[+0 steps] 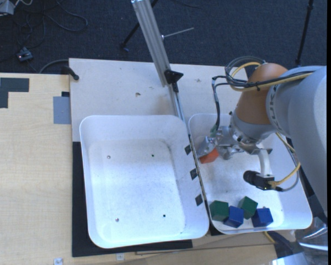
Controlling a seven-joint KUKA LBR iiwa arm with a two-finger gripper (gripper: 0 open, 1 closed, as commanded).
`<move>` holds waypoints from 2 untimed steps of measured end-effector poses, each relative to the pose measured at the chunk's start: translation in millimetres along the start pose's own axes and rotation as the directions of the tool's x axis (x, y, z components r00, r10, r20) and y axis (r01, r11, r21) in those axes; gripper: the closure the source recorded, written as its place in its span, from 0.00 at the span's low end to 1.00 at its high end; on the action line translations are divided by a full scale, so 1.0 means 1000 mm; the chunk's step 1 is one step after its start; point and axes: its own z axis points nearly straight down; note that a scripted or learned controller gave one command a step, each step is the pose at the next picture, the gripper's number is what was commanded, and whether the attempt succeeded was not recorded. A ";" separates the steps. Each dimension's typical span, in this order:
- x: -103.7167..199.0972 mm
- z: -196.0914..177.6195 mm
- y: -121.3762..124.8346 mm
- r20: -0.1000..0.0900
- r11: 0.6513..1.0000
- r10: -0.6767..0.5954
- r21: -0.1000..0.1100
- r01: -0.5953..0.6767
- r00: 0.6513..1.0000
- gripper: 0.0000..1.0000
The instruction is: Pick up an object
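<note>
Altogether: two green blocks (219,208), two blue blocks (235,216), one orange object (209,156).

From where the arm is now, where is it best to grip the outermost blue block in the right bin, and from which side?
Probably from straight above, fingers closing across the two free side faces of the blue block. It lies low near the right bin's front rim, with a green block touching its rear corner.

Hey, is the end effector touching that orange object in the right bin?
Cannot tell. In the camera view the end effector overlaps the top of the orange object near the right bin's left wall, but neither contact nor a gap shows plainly.
</note>
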 end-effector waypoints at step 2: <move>-0.091 -0.140 -0.020 0.031 1.000 0.021 -0.016 -0.020 0.999 0.00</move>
